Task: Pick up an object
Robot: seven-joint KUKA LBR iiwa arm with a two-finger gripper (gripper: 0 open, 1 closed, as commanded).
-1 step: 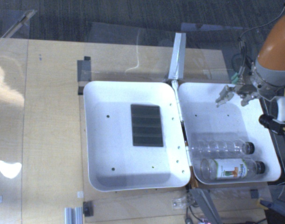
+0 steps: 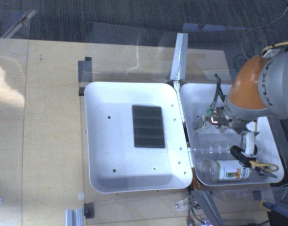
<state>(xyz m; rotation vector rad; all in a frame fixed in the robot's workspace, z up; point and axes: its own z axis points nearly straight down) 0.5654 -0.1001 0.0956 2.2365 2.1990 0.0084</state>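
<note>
While the end effector [image 2: 212, 120] hangs low in the right bin [image 2: 198, 98], open or closed impossible to tell, a clear labelled bottle [image 2: 226, 171] lies sideways along that bin's near wall; a dark ridged pad [image 2: 148, 126] occupies the left bin [image 2: 106, 140].

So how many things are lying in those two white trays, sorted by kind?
dark ridged pad, flat in the left bin: 1
clear labelled bottle, on its side in the right bin: 1
Total: 2
Faint glassy shapes just above the bottle are too unclear to count.
</note>
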